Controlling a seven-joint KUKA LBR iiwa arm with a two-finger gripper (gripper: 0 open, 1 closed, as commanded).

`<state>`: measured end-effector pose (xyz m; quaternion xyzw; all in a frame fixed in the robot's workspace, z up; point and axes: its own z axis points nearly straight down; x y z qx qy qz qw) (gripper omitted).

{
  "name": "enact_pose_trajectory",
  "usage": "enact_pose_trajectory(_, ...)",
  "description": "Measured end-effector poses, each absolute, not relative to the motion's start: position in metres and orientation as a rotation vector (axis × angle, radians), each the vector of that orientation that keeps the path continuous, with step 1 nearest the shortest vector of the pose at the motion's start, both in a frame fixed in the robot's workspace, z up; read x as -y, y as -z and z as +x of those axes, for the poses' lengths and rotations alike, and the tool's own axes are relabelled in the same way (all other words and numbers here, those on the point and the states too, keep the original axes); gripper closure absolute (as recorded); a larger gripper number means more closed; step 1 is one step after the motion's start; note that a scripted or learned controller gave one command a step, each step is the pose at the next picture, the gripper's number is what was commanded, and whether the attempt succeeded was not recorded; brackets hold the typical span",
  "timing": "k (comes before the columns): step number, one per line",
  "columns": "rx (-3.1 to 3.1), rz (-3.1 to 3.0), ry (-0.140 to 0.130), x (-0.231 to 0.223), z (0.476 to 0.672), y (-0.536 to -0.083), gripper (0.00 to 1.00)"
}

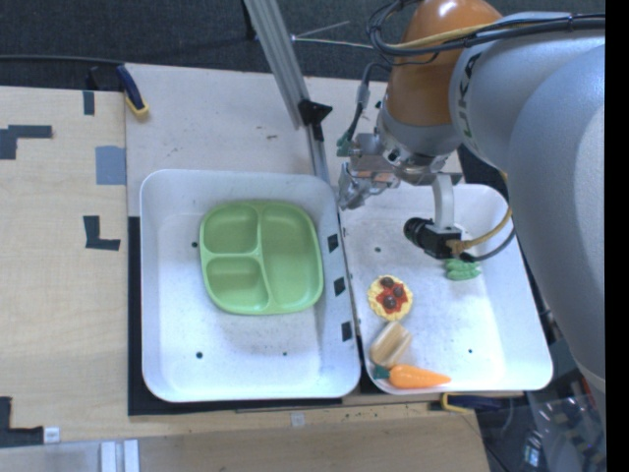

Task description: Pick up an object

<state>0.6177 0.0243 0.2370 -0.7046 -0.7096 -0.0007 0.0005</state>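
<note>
Objects: a small round tart point(390, 298) with a yellow rim and red and dark topping, a tan bread roll point(390, 343), an orange carrot point(420, 377) and a small green piece point(462, 269), all toy-like.
Location: they lie in the right bin point(511, 362), in the lower centre-right of the frame; the roll and carrot are near its lower left corner, the tart just above them.
Left bin point(157, 362): holds a green divided plate point(262, 257).
Arm: grey with an orange band, reaching from the upper right, wrist pointing down.
Pincer point(352, 196): low over the upper left corner of the right bin, by the divide; whether it is open cannot be told, and nothing is seen between its tips.
Worktop point(59, 313): pale wood, with tape marks at left.
</note>
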Motion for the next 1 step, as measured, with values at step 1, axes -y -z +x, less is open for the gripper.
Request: enact_pose_trajectory(1, 2.227, -2.214, -0.002, -0.0727, 0.6305, -0.2223, 1.0)
